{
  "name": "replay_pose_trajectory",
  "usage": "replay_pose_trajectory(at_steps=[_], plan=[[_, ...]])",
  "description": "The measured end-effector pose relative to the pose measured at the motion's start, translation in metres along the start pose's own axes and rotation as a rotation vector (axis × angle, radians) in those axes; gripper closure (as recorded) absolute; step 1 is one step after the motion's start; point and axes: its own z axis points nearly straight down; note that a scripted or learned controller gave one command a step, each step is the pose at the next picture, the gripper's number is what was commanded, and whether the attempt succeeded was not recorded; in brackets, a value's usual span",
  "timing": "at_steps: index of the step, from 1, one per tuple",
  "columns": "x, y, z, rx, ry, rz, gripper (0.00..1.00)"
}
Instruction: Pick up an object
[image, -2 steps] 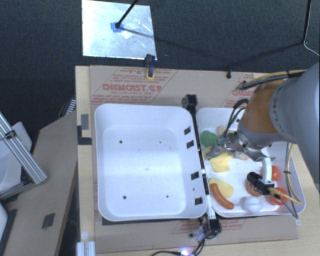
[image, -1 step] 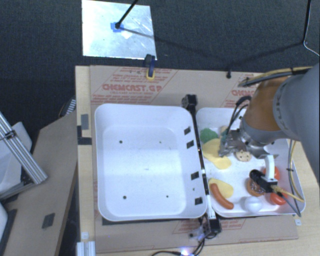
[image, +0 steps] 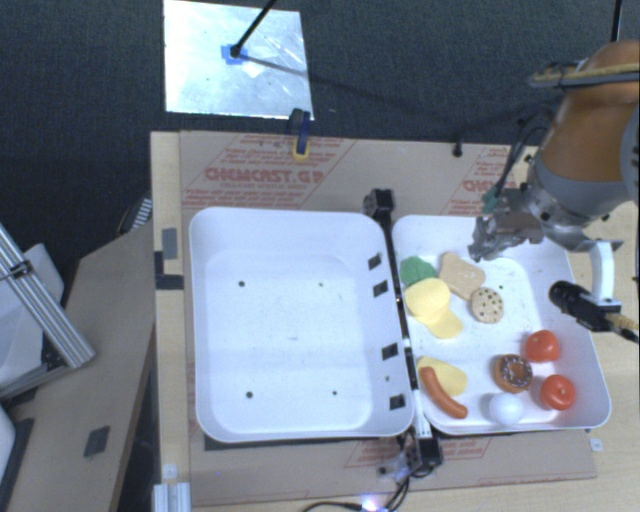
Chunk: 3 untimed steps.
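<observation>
Two white bins sit side by side mid-frame: left bin (image: 290, 330) and right bin (image: 535, 285), both on a printed cardboard sheet (image: 260, 175). All the pickable items are in the right bin. Its upper-left part holds a green leaf piece (image: 417, 268), with a tan bread slice (image: 461, 273) just right of it and a speckled cookie (image: 487, 304) just below-right of the bread. A yellow chunk (image: 427, 298) sits under the leaf, touching a paler yellow piece (image: 446, 324) below it. Along the bottom row, an orange sausage (image: 443, 392) lies tilted across another yellow piece (image: 450, 374). Right of that come a white egg (image: 505, 407) and a chocolate donut (image: 514, 372) above the egg. Two red tomatoes are at the far right, upper tomato (image: 541, 345) and lower tomato (image: 557, 391), slightly apart. The arm comes in from the upper right. The gripper (image: 492, 238) is over the upper-left part of the right bin, just above the bread slice in frame. I can't tell whether it touches the bread, or whether it's released or clenched. Nothing is visibly held.
</observation>
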Motion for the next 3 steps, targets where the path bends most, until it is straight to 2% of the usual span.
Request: replay_pose_trajectory(at_steps=[1,2,3], plan=[[-0.015,0.018,-0.133,-0.002,-0.003,0.003,1.0],[-0.015,0.064,-0.168,0.008,-0.002,0.002,1.0],[0.026,0.107,-0.214,0.007,0.0,-0.001,1.0]])
